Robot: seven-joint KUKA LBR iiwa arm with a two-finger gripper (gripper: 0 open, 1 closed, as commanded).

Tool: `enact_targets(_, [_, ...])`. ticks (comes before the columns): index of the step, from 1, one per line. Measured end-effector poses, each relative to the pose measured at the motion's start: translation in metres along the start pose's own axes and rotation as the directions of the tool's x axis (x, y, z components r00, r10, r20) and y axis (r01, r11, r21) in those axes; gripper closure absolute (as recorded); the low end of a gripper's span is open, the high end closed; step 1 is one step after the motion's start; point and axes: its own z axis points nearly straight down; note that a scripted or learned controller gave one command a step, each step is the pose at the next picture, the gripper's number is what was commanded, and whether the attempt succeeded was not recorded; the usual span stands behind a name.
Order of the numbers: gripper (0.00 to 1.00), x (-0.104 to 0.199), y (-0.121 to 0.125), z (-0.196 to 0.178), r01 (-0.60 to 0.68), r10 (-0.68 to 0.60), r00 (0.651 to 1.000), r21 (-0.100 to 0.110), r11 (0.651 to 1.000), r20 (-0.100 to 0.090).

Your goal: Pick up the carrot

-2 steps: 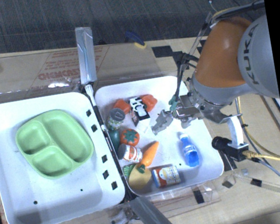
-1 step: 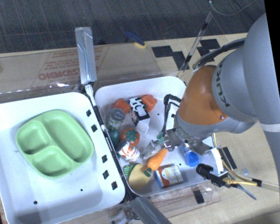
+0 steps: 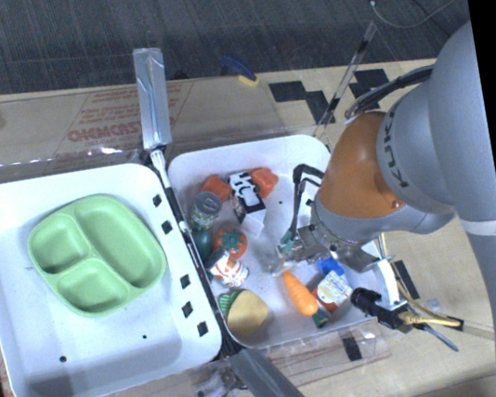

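The carrot [image 3: 298,294], small and orange, lies on the floor of the right bin [image 3: 301,151] near its front wall, pointing front to back. My gripper [image 3: 288,243] hangs just behind the carrot's upper end, low in the bin, under the grey wrist and its orange band [image 3: 358,179]. Nothing can be seen held in it. The arm hides the right part of the bin.
A small bottle with a blue cap [image 3: 333,287] lies right beside the carrot. A tan rounded fruit [image 3: 246,311], a red-and-white item [image 3: 230,269], a strawberry-like toy [image 3: 230,241], a can [image 3: 203,212] and orange pieces [image 3: 264,181] crowd the bin's left and back. A green divided plate [image 3: 97,251] sits in the left bin.
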Motion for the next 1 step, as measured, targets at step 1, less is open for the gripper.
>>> enact_targets(1, [1.00, 0.0874, -0.0181, -0.0953, 0.081, -0.081, 0.997, -0.017, 0.997, 0.003])
